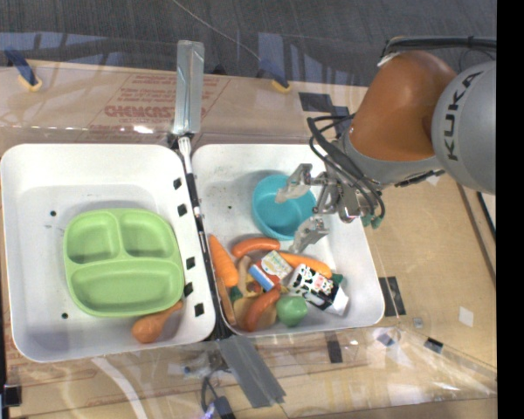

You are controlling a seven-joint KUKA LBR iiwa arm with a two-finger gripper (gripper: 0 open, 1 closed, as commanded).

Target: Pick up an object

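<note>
Right bin (pixel 354 308), shallow white plastic: round teal bowl (pixel 279 208) at centre; gripper (pixel 304 206), metal fingers spread open, straddles its right rim, gripping nothing. Nearer than bowl: tapered orange carrots (pixel 224 263), cow-patterned carton (pixel 319 288), green ball (pixel 291 309).

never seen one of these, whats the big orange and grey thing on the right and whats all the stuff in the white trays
That is a robot arm, seen by one camera looking down at a slant. At its end is a two-finger gripper, fingers spread, hovering over a blue bowl in the right bin. Nothing sits between its fingers. The same bin has a pile of toy food: a carrot, a green ball-like piece and a small black-and-white carton. The left bin holds a green divided plate and an orange piece by its lower edge.
</note>
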